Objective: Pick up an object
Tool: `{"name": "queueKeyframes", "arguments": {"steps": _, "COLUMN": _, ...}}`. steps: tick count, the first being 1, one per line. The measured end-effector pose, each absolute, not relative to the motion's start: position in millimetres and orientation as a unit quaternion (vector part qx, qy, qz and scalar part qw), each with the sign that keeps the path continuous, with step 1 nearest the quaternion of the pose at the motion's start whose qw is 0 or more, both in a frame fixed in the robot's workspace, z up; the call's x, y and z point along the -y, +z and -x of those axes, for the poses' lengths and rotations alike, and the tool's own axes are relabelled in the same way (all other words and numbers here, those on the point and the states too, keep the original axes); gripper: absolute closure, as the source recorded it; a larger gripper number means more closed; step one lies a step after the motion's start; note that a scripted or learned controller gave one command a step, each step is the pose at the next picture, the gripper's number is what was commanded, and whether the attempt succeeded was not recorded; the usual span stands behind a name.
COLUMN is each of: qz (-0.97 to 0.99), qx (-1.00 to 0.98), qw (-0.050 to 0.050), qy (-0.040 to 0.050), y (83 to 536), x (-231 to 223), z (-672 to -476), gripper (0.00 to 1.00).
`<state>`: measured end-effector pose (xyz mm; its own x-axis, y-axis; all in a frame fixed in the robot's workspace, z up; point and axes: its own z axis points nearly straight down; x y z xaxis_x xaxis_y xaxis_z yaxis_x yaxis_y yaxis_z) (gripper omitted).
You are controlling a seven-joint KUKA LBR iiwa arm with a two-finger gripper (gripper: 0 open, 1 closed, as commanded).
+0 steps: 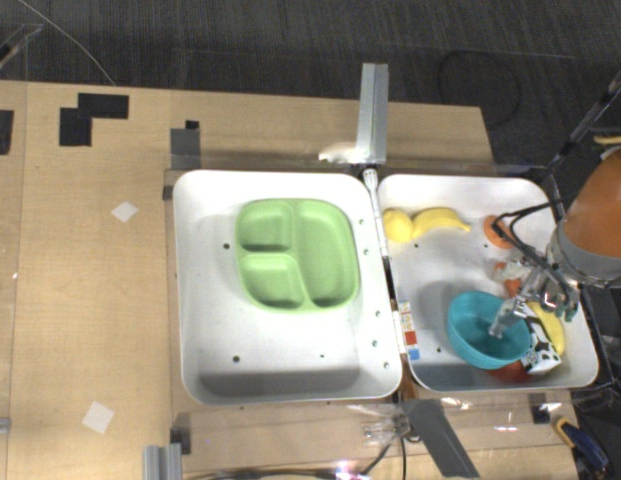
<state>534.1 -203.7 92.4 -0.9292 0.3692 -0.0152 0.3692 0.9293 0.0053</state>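
Observation:
My gripper (507, 320) reaches in from the right and hangs over the right rim of a teal bowl (477, 328) in the right bin (440, 268). A yellow banana (440, 220) and a yellow lemon-like piece (398, 227) lie at the bin's back left. An orange item (493, 231) sits near the back, partly behind a black cable. A yellow object (552, 332) and a black-and-white patterned item (543, 356) lie to the right of the bowl, under the wrist. A red piece (507, 371) peeks out below the bowl.
The left bin (205, 268) holds a green divided plate (294, 253). A metal post (373, 113) stands behind the divider between the bins. The arm's orange band (602, 208) looms over the right bin's right edge. Cables loop above the bin's back right.

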Motion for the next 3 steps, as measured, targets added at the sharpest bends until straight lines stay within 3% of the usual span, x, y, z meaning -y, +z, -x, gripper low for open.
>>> {"name": "queueKeyframes", "arguments": {"steps": 1, "qz": -0.263, "qx": -0.965, "qw": 0.009, "qy": 0.0008, "y": 91.4, "x": 203.0, "z": -524.0, "gripper": 0.0}}
{"name": "queueKeyframes", "arguments": {"steps": 2, "qz": -0.244, "qx": -0.97, "qw": 0.008, "qy": 0.0006, "y": 90.6, "x": 175.0, "z": -500.4, "gripper": 0.0}}
{"name": "queueKeyframes", "arguments": {"steps": 3, "qz": -0.284, "qx": -0.959, "qw": 0.01, "qy": 0.0001, "y": 91.3, "x": 135.9, "z": -492.5, "gripper": 0.0}}
